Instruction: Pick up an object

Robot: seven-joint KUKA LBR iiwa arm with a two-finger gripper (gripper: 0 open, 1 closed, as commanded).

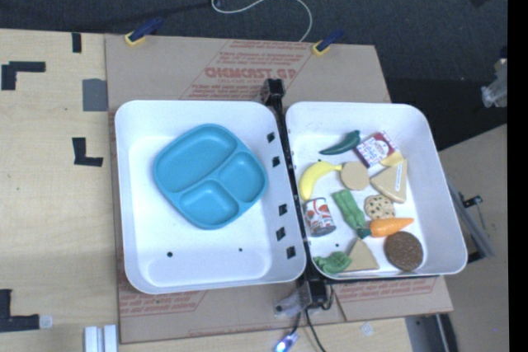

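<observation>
Blue tray [210,175], yellow banana [317,176], orange carrot [390,226], white bins [132,177].

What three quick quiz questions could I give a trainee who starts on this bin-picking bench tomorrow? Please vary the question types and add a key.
1. True or false: the blue divided plate lies in the left bin.
2. Which item lies nearest the right bin's front right corner? A) banana B) round brown patty C) soup can
3. Fill in: the carrot lies just behind the ____.

Key: 1 true; 2 B; 3 patty.
</observation>
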